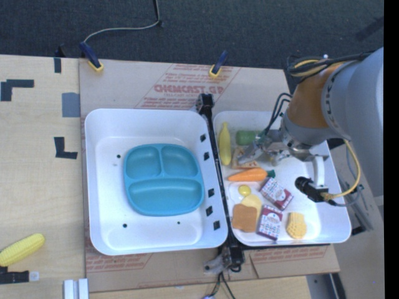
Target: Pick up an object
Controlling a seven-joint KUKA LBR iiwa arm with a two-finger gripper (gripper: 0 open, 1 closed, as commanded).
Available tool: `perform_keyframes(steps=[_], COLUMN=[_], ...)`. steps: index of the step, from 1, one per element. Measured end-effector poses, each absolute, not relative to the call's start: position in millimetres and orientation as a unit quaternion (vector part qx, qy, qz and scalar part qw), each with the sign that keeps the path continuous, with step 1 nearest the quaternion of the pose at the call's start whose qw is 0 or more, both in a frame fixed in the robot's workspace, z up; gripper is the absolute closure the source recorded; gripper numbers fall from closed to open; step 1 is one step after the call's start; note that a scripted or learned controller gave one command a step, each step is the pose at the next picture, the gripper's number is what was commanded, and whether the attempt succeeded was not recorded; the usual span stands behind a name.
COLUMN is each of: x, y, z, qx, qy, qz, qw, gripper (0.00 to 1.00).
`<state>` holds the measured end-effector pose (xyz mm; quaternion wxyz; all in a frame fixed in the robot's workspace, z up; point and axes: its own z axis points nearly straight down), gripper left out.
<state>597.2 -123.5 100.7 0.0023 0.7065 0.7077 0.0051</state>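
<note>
My gripper is low in the right bin, at its upper left part. It sits just below a green item and just above an orange carrot. A yellow banana stands to its left along the bin wall. Further toward the front lie a fried egg, a yellow cheese wedge, a slice of toast, two red packets and a yellow ridged piece. The arm hides whatever lies right under the gripper.
The left bin holds a blue divided plate. A corn cob lies on the bench at the lower left. Black clips join the bins at their shared wall. Yellow clamps hold the cardboard at the back.
</note>
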Motion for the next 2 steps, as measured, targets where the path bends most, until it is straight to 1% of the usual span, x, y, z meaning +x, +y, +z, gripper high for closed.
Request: perform_keyframes(steps=[1,2], x=[638.4,661.0], y=[-97.2,-106.1], z=[103.2,86.4], qx=[0.707,0.709], qy=[0.707,0.705], qz=[-0.0010,-0.0163], qw=[0.003,-0.014], gripper=[0.00,0.00])
